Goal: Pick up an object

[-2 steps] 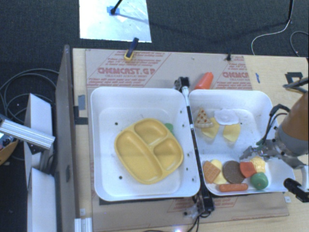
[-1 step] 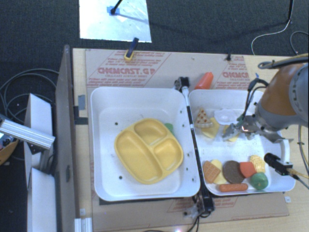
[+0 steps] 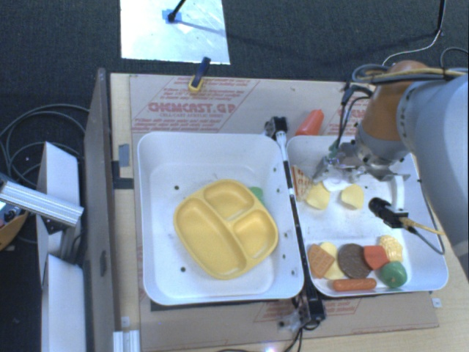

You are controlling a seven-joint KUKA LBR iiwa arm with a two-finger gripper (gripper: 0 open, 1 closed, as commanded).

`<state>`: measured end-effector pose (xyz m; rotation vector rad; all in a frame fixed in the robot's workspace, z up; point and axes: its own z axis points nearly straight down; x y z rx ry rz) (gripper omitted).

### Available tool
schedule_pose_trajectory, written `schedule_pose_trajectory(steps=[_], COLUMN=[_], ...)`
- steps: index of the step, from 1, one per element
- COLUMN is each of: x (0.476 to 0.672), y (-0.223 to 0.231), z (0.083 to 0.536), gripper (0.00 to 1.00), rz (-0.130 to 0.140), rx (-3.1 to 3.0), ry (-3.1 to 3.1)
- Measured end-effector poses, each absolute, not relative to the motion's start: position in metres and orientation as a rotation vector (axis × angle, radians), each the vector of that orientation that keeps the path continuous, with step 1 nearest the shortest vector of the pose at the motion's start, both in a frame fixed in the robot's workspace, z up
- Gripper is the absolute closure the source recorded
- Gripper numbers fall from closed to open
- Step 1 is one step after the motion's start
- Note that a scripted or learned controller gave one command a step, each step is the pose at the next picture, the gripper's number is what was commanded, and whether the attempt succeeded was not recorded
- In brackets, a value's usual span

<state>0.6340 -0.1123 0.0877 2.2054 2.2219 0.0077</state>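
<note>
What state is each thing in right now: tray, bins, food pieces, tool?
Yellow divided tray: upright, lying flat in the left bin.
Right bin: holds toy food clustered at its near edge.
Two pale yellow pieces: loose on the bin floor, below the tool.
Tool: low over the right bin, nothing visibly held.

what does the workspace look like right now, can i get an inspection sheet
surface: bench with two white bins side by side, left bin, right bin, on printed cardboard
job's things: toy food in the right bin: two pale yellow pieces below the gripper, a cluster along the near edge including a brown disc and a green piece
clutter: yellow divided tray in the left bin; orange piece outside the bins
grippers: gripper low over the right bin's far end, nothing seen held
cables: cables on the floor at left
surroundings: dark carpet, shiny sheet
</note>
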Motion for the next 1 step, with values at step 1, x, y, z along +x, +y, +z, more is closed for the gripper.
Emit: schedule_pose_trajectory(steps=[1], x=[0.6716], y=[-0.0874], z=[0.1277], gripper=[0.0], rz=[0.01], rx=[2.208], ry=[2.226])
